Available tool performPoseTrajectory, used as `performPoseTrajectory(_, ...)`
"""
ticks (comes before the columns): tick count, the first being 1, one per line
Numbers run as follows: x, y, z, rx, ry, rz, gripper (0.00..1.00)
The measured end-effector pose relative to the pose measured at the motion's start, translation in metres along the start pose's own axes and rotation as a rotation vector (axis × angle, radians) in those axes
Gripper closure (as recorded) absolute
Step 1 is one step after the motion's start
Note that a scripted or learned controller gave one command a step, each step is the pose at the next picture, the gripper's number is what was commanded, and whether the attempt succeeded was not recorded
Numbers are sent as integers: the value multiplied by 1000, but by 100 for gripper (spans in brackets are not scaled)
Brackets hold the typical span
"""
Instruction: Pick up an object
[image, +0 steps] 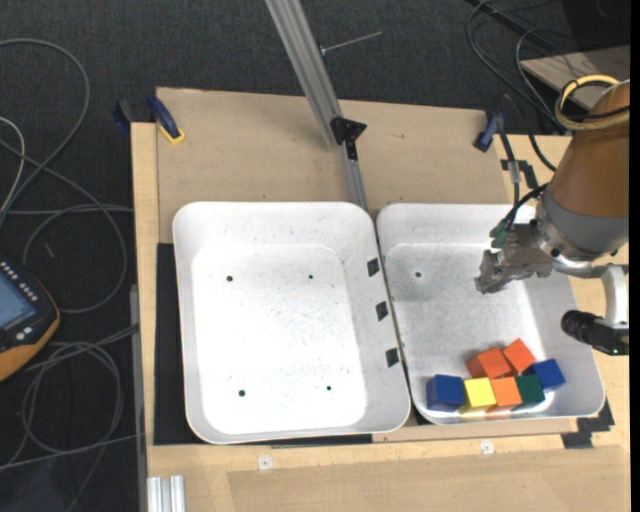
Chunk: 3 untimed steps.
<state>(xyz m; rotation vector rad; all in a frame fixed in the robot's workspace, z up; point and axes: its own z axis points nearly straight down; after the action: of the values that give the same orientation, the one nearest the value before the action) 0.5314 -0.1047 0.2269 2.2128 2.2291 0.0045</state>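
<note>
Several coloured blocks lie bunched in the near right corner of the right bin (440, 300): a blue block (446, 390), a yellow block (479, 393), orange blocks (502, 362), a green block (531, 391) and a second blue block (548, 375). My gripper (492, 278) hangs over the middle of the right bin, up and left of the blocks and well apart from them. Nothing shows between its fingers.
The left bin (270, 310) sits beside the right one, with black clips (380, 310) along the shared edge. A slanted metal pole (320, 90) rises at the back. Blue clamps (165, 118) hold the board's far corners. Cables lie on the floor at left.
</note>
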Motion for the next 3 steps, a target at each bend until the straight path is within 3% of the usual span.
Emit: performPoseTrajectory(3,147,57,-14,-2,1,0,100)
